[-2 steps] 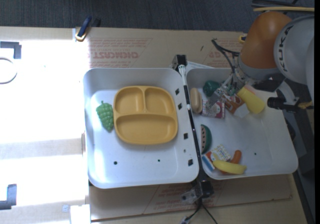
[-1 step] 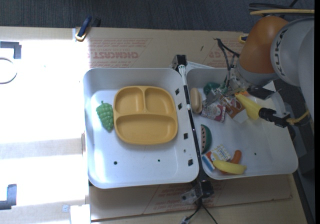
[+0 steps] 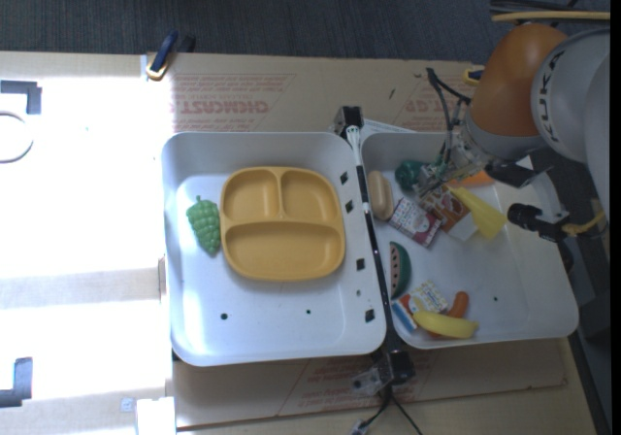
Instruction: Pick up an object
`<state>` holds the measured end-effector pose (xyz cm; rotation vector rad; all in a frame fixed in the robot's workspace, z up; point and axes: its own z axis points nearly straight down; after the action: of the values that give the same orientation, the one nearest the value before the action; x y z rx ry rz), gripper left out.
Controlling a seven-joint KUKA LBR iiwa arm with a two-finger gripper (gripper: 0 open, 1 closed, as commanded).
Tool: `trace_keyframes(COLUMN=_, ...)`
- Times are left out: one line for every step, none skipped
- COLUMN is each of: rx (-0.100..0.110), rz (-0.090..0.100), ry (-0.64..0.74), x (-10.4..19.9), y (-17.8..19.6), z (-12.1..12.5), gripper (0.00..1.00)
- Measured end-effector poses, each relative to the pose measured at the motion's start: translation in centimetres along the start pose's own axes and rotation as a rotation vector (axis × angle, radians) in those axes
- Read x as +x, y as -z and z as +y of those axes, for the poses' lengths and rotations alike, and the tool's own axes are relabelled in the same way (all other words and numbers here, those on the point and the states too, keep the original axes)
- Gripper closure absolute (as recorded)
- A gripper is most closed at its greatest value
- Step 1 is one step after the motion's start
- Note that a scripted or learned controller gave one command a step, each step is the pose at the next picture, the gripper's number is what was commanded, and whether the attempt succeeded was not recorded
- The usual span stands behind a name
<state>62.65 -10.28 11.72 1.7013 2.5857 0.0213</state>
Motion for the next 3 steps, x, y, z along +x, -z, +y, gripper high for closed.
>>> trace_keyframes(rx=0.034, rz=0.029, ry=0.033, x=3.4, y=16.0, z=0.6, gripper=1.0)
trace_keyframes(rx=0.034, rz=0.029, ry=0.033, x=3.4, y=16.0, z=0.6, gripper=0.0)
trace_keyframes(rx=0.03, rz=0.036, ry=0.35, x=3.9, y=7.8, z=-3.4, gripper=0.0)
